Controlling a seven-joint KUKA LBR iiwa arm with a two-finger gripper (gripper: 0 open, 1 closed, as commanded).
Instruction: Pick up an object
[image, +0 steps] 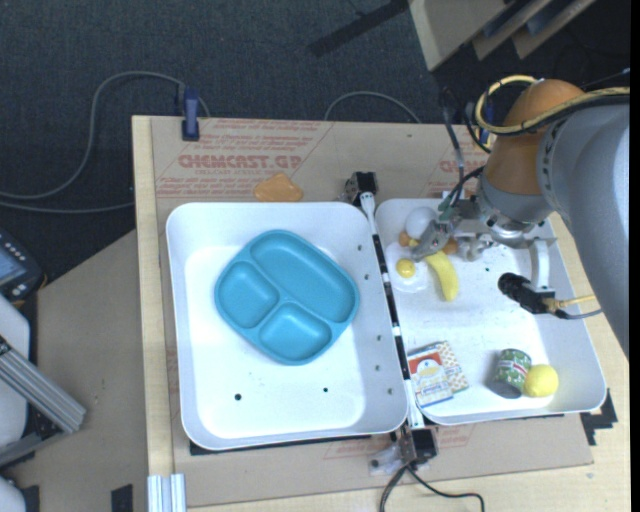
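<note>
A small printed card packet (436, 372) lay at six o'clock in the right white bin (575, 345), beside a green tin (512, 370) and yellow lemon (541, 381). At eleven o'clock the pincer (445, 235) hovered just above a yellow plastic banana (442, 274); whether it was spread I cannot tell. A blue divided plastic tray (286, 296) filled the left white bin (200, 380).

A: What lies under everything?

B: A dark, blue-grey carpeted floor (250, 50), running from nine o'clock round to twelve.

A: And the furniture?

B: A pale wooden worktop (150, 300) covered by a tan cardboard sheet printed with red lettering (240, 160). A thin grey cable (60, 180) loops over the carpet at ten o'clock, near a small blue clip (190, 112) on the worktop's edge.

A: Anything at seven o'clock?

B: A ribbed, silver metal rail (40, 390), lying slantwise. The light is even.
</note>
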